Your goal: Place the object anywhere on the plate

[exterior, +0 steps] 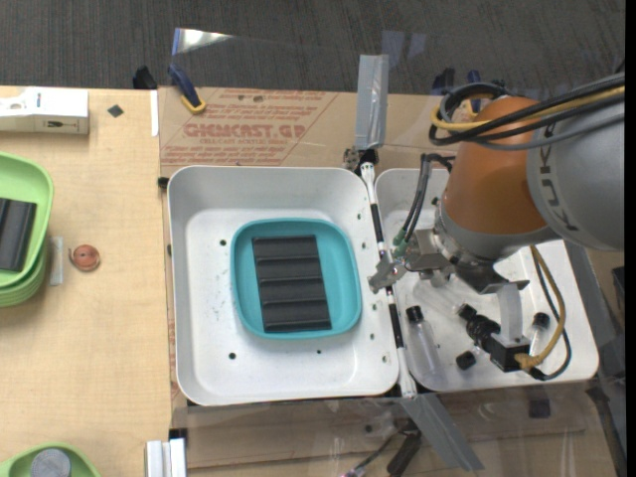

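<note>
On a pale wooden bench, two shallow white bins sit side by side, with the grey arm reaching in from the view's right. Its orange band hangs over the right bin, and together they cover most of that bin's floor. The gripper sits low under the wrist, above the right bin and close to the wall the bins share. The arm's own bulk blocks the sight line, so it cannot be told whether the gripper is open or closed, and nothing can be seen held in it.

The left bin lies in plain sight. A teal plate rests in the middle of it, and the black ribbed object lies flat on the plate, inside its rim and well apart from the gripper. The ridge between the two bins stands between them.

A printed cardboard sheet lies behind the bins, with a strip of grey tape running down to the bins' back edge. A green tray pokes in at the view's left edge, holding a dark block. A white box sits at the far left corner of the bench. A blue-and-yellow tool lies at the cardboard's corner, and a small copper-coloured disc lies beside the tray. A small black bit lies on the right bin's floor, near its front wall.
</note>
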Tool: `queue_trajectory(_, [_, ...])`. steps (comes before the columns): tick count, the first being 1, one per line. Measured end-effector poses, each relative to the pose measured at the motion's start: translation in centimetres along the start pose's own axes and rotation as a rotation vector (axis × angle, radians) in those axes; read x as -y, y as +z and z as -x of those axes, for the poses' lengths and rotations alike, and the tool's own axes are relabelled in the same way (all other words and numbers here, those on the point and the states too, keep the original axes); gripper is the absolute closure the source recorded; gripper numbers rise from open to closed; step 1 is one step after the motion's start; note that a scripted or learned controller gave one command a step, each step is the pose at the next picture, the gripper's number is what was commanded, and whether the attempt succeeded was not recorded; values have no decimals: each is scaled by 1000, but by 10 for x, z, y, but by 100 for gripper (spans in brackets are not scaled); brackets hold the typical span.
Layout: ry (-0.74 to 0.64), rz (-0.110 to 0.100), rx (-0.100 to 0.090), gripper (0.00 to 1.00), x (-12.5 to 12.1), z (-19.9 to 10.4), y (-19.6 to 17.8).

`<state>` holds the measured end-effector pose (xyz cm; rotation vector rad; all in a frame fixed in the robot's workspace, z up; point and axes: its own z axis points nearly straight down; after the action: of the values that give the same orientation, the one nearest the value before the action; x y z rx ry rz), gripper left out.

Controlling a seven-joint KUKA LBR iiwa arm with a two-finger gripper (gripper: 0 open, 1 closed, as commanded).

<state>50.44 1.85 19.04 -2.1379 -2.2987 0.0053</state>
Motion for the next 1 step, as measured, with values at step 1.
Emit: queue_trajectory(1, [24,1,1,0,-19,11,-39])
